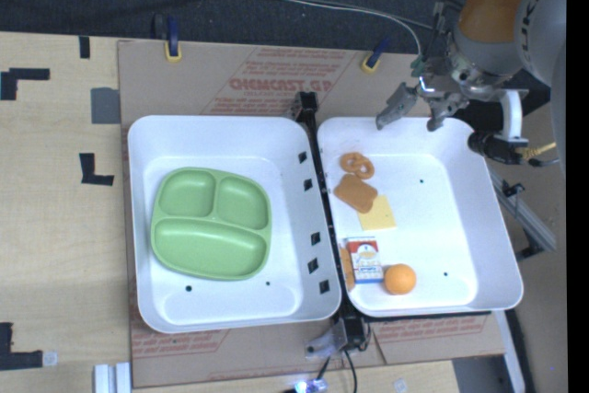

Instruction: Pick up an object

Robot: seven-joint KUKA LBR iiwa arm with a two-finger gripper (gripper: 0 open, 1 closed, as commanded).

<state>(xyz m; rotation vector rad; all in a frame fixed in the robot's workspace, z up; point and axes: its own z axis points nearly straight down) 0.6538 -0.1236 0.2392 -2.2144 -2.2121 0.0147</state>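
In the right bin (460,198) lie a pretzel (356,165), a brown slab (354,192), a yellow slice (377,213), a small carton (364,260) and an orange ball (399,279). The tool (414,112) hangs above the bin's far rim, its two fingers spread and holding nothing. The risk: slab and slice overlap and lie flat, so fingers may slide over them; the ball could roll.

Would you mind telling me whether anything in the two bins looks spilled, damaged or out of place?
Nothing stands out. The green divided tray lies flat in the left bin. In the right bin, the pretzel, brown slice, yellow slice, small carton and orange sit loosely grouped. The gripper hangs open above the far rim.
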